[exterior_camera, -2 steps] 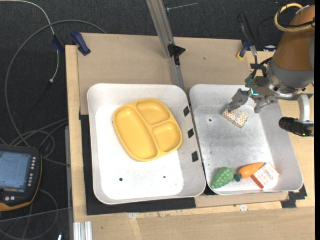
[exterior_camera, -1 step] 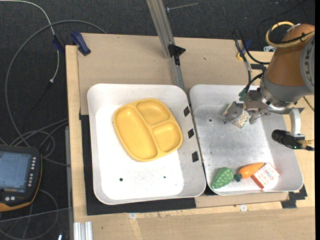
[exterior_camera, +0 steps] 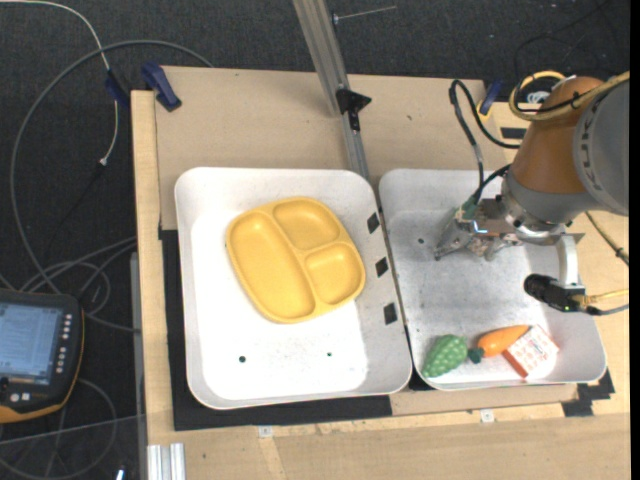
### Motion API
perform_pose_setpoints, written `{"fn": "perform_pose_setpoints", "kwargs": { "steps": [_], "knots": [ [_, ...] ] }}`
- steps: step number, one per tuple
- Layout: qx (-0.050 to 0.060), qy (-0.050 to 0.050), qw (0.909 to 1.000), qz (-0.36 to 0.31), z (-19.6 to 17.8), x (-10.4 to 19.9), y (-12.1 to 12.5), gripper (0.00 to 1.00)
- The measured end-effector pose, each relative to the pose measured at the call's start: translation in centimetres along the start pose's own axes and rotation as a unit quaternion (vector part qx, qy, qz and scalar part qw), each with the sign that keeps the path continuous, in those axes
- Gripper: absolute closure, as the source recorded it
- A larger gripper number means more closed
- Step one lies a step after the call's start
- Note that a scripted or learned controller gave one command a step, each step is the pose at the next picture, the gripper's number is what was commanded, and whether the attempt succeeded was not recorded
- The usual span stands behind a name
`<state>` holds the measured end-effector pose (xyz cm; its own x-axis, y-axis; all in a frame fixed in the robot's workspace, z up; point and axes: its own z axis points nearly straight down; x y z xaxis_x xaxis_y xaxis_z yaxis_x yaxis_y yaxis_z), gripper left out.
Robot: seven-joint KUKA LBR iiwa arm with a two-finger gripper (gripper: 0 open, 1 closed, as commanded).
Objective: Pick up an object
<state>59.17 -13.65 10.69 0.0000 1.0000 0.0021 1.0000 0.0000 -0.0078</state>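
Three loose objects sat in the right bin [exterior_camera: 420, 298], all at its near edge: one green toy [exterior_camera: 446, 356], one orange carrot [exterior_camera: 500, 339] touching it, one small red-and-white box [exterior_camera: 534, 353] just beside the carrot. None was held. The gripper [exterior_camera: 462, 242] was above the same bin's upper middle, well apart from them, nothing between its fingers; whether the fingers were apart or together could not be told. One yellow three-compartment plate [exterior_camera: 293, 259] lay in the left bin [exterior_camera: 215, 368]. Two bins total, side by side on the bench [exterior_camera: 250, 118].
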Motion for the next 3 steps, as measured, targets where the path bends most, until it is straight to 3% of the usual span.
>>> {"fn": "perform_pose_setpoints", "kwargs": {
  "steps": [1,2,3],
  "knots": [
    [-0.002,0.0,1.0,0.0,1.5,0.1,0.0,0.0],
    [-0.004,0.0,1.0,-0.001,0.3,0.1,0.1,1.0],
    [-0.008,-0.002,1.0,0.0,-5.8,-0.7,0.2,1.0]
  ]
}}
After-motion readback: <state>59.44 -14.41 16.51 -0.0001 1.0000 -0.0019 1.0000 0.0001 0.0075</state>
